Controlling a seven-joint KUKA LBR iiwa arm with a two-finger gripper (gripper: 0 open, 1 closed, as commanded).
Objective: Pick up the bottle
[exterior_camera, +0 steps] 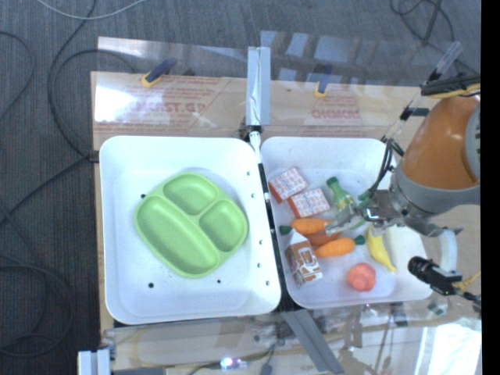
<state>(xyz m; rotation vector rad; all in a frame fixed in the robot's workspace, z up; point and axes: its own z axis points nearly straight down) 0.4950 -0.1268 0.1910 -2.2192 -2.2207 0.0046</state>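
Observation:
The bottle (339, 191) is small and green. It lies in the right bin (328, 151), near its middle, with its cap toward the back. My gripper (346, 222) reaches in from the right and sits low in the bin. Its tip is just in front of the bottle, over the gap between two orange carrots (309, 226) (336, 248). The bottle's front end meets the gripper's body, and I cannot tell whether they touch. The orange-banded arm (437, 158) hangs over the bin's right side.
The right bin also holds two red-checked boxes (287, 183) (310, 202), a small carton (304, 262), a yellow banana (380, 249) and a red ball (361, 276). In the left bin (117, 209) lies a green divided plate (191, 223).

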